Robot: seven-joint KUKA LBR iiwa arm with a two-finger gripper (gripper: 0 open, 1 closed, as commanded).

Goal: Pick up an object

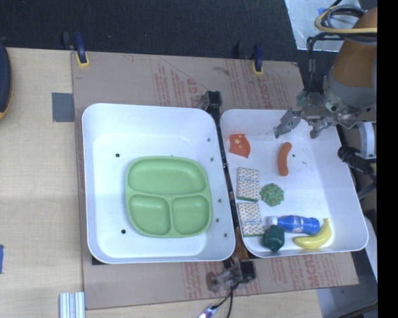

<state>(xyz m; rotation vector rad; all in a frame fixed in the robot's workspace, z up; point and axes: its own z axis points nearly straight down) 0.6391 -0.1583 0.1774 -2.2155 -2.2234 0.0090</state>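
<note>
My gripper (297,126) hangs over the far end of the right bin (348,177), fingers spread apart and closed on nothing, at the approach stage of a pick that is not yet made. Taking the orange sausage (284,158) as the landmark: it lies just nearer the camera than my fingertips, a little to the side of the gap between them, on bare white floor with room all round it. To its left sits a red block (239,145). Nearer the camera from the sausage lie a green knobbly ball (272,193) and, beside that, two patterned packets (248,200), one behind the other. Nearest the camera, well apart from the sausage, are a blue bottle (296,224), a yellow banana (314,238) touching the bin's near wall, and a dark green piece (274,238). Far to the sausage's left, in the left bin (99,177), a green divided plate (168,195) lies flat. By my reckoning the sausage is the handiest target. The next move calls for shifting toward it, lining the spread fingers across its narrow width, then descending until they straddle it before closing. A miss to one side would likely roll it away.
</note>
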